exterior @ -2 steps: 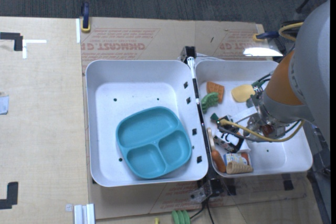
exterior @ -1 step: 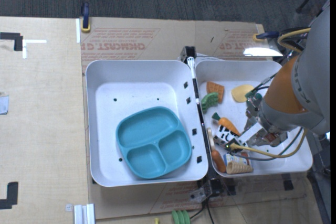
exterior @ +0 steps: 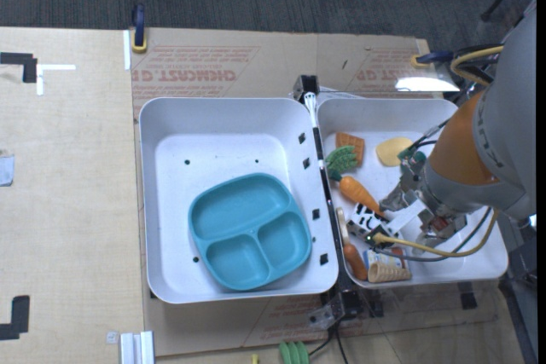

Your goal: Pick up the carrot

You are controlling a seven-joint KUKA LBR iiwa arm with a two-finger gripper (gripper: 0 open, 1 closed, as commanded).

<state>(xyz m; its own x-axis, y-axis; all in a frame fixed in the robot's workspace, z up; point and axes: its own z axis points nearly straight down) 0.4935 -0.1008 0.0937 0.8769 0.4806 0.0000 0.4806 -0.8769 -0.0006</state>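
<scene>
From my screen I cannot tell whether the jaws are wide or narrow; the wrist hardware covers them where the arm (exterior: 465, 158) comes down into the right bin (exterior: 375, 119) from the right. They sit low over the middle of that bin, toward its right half.

The carrot (exterior: 357, 190) lies just left of the jaws on the bin floor, and nothing grips it. It rests at a slant, its green top toward the far left and its orange tip pointing near and right, toward the jaws. I cannot tell if the tip touches them.

Beyond the carrot's leafy end, an orange block (exterior: 350, 146) sits near the far wall, with a yellow piece (exterior: 392, 151) to its right. Against the near wall I see a waffle cone (exterior: 389, 271) and, to its left, a smaller orange piece (exterior: 354, 258).

Further left, the left bin (exterior: 213, 141) holds a teal divided plate (exterior: 247, 230). Both bins stand on the pale surface (exterior: 68, 226).
</scene>
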